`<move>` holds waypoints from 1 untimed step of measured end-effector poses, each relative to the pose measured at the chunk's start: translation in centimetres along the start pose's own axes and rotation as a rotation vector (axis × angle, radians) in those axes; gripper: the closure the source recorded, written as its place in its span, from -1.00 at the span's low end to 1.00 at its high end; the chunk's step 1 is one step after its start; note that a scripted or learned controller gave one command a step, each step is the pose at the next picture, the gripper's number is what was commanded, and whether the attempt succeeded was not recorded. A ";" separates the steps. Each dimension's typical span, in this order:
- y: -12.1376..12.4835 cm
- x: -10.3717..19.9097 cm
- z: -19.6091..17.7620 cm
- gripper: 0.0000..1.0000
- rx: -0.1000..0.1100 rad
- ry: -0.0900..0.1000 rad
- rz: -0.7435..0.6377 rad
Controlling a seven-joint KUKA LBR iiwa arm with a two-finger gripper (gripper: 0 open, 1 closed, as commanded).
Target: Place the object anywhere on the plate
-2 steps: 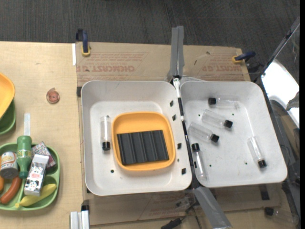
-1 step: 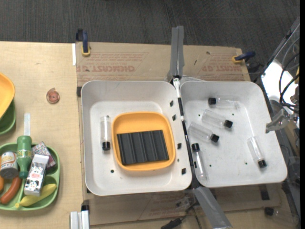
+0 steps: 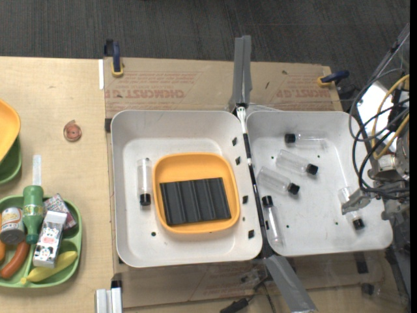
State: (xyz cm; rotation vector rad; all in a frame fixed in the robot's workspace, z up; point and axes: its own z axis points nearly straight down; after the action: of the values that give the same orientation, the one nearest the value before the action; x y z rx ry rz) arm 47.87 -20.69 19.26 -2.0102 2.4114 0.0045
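At the bench's near left corner a green divided tray [image 3: 70,263] holds toy food, among it a green bottle [image 3: 32,208], a can [image 3: 11,220] and a white carton [image 3: 45,237]. The left bin [image 3: 124,243] carries an orange plate [image 3: 195,161] at its middle, and a black ridged block [image 3: 195,201] lies flat on that plate, well inside its rim. Just beside the plate, toward the bin's left wall, lies 1 clear vial [image 3: 144,181] with its black cap at the near end. In the right bin [image 3: 319,240] a small black cap [image 3: 358,223] sits near the right edge. Just beyond it the gripper [image 3: 352,201] hangs over that edge below a tangle of cables [image 3: 374,142]; whether it is spread or pressed together cannot be told, and nothing is seen in it. 1 vial [image 3: 268,219] lies along the right bin's left wall, and 3 more [image 3: 279,182] lie apart toward the bin's far left corner. Beyond the bins, a cardboard sheet [image 3: 169,87] is held by 2 clamps [image 3: 115,57], and a small pink disc [image 3: 72,131] rests on the bench's left part.
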 end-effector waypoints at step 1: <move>-0.3 1.4 -9.8 -1.00 0.003 -0.001 -0.231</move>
State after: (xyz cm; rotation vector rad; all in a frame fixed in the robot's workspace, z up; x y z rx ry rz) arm 47.90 -22.12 29.09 -2.2723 2.1623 0.0018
